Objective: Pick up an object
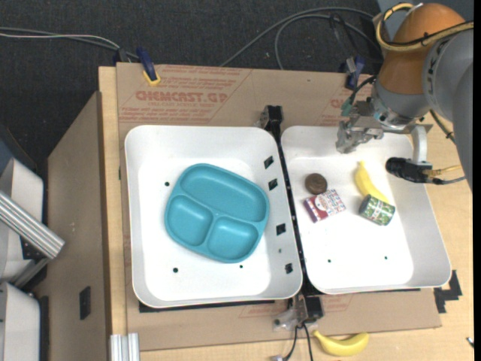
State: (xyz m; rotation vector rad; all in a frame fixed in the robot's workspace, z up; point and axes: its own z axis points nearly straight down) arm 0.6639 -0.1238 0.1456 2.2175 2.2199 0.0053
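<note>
The right bin (376,265) holds a yellow banana (368,183), a green can (376,210) lying just below it, a brown round disc (316,182) and a small pink and white box (325,204). My gripper (353,135) hangs over the bin's far part, up and to the right of the disc and just above the banana's top end. Nothing shows held in it. The grey arm with its orange band (417,28) comes in from the upper right.
A teal divided plate (216,211) lies in the left bin (150,164). A second banana (342,342) lies outside the bins at the front edge. Black clips (272,116) line the divide between the bins. Blue clamps (148,68) hold the cardboard base.
</note>
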